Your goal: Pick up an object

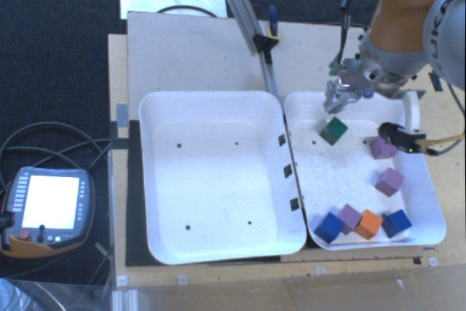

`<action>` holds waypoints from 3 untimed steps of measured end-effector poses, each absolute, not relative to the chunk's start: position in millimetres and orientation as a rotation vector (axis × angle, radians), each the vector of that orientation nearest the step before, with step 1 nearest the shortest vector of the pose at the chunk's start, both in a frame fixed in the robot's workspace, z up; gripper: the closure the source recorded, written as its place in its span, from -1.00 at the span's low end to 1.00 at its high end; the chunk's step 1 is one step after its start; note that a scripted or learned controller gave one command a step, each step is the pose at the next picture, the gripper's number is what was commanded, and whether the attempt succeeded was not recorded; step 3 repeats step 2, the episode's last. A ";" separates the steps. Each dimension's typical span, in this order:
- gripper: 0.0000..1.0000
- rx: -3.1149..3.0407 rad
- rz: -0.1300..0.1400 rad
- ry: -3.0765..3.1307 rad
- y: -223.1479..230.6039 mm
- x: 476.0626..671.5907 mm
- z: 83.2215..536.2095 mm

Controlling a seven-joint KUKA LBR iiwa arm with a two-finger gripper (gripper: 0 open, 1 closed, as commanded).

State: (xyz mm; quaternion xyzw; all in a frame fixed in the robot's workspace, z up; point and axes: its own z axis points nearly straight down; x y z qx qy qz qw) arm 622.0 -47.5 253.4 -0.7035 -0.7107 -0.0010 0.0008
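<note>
the grey arm with its orange band reaches in from the right and hangs over the far part of the right shallow white bin (pixel 437 218), while the left shallow white bin (pixel 156 156) lies well apart from the work. the metal two-finger claw (pixel 336 100) points down just above the far rim, and whether it stands wide or narrow cannot be told from here; nothing shows between its tips. the small dark green cube (pixel 333 131) sits on the bin floor just near of the claw and a touch left of the wrist, apart from it. the cube has no long axis; it lies turned cornerwise, one corner pointing far, so the likely move is a short drop toward the near side with the wrist turned to meet its flat faces.
</note>
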 end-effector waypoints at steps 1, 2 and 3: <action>1.00 -2.207 0.000 -2.231 8.6 596.8 242.5; 1.00 -2.207 -0.001 -2.231 65.0 578.8 233.3; 1.00 -2.207 -0.001 -2.231 65.0 578.8 233.3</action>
